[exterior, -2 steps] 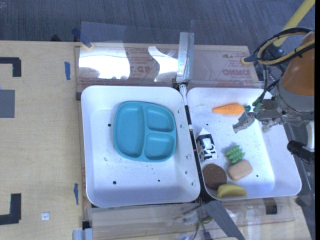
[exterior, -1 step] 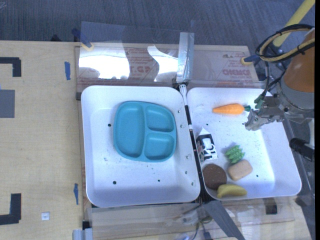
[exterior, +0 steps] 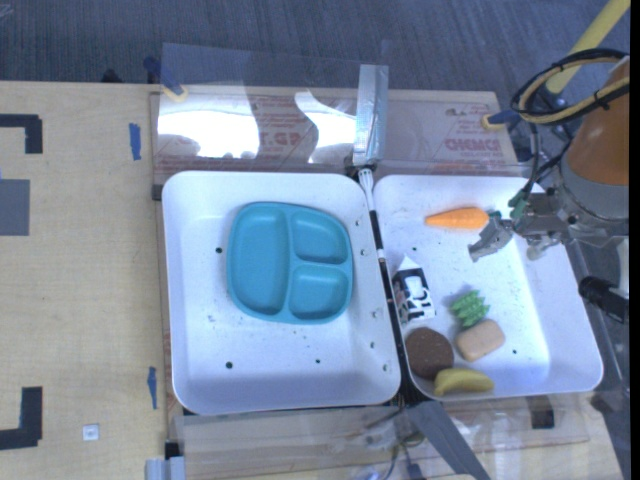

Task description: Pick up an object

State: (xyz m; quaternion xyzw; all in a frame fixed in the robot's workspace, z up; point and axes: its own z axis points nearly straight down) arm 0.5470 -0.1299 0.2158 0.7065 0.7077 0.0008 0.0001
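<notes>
- Lying in the right bin (exterior: 560, 368), far end, I see the carrot (exterior: 457, 219), orange, on its side.
- My gripper (exterior: 512, 236) hangs just right of the carrot, fingers spread apart, nothing between them.
- Near end of that bin: green leafy piece (exterior: 467, 307), tan bread roll (exterior: 480, 341), brown round patty (exterior: 428, 351), banana (exterior: 462, 380), black-and-white card (exterior: 411, 292).
- Left bin (exterior: 190, 358) on the desk carries a blue divided plate (exterior: 290, 262).
</notes>
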